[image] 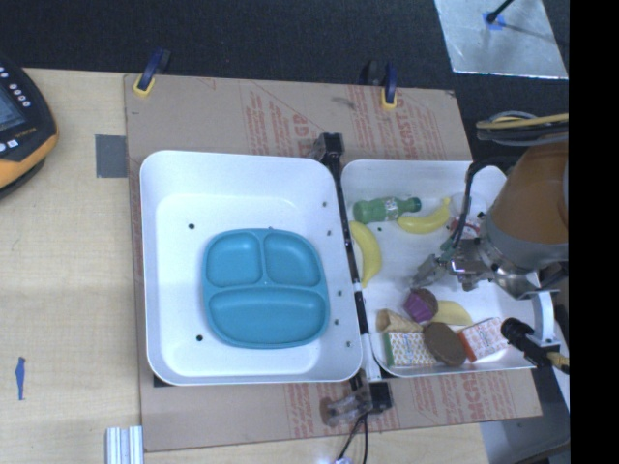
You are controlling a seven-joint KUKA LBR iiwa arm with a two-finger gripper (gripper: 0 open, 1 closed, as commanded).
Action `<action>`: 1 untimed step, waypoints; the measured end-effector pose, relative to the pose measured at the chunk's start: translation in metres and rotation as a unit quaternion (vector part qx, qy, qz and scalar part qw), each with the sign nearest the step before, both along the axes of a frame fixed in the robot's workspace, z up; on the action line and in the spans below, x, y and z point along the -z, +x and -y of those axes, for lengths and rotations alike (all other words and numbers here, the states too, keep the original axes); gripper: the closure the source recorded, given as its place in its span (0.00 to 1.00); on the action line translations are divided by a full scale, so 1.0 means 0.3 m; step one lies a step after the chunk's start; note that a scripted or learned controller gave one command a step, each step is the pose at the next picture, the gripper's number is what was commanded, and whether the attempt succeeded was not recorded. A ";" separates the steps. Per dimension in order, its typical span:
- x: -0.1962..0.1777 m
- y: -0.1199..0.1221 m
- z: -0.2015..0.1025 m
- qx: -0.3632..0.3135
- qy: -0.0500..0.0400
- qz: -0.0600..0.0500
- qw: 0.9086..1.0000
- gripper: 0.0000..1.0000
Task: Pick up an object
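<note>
In the right bin, my gripper (430, 271) hangs low over the toys, and nothing is picked up yet.

I see its two fingers spread apart with nothing between them, so the hand is open and holds no thing. One fingertip is just above the purple toy (420, 304), and I cannot tell if it touches. I think the purple toy is the thing to grab, but that is my guess. Near it lie a brown oval (443, 342), a small box (482, 337) and a flat card (408, 348). Farther off are a long banana (368, 249), a short banana (426, 221) and a green bottle (385, 208). The right bin (406, 170) holds all of these. The left bin (174, 177) holds a blue plate (265, 288). The grab and the lift are both left to do.
</note>
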State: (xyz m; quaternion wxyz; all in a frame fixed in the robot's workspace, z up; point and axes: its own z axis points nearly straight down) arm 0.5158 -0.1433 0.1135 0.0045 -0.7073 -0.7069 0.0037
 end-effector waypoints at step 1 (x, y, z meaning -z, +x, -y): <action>0.069 -0.133 -0.079 -0.002 -0.002 0.007 1.000 0.00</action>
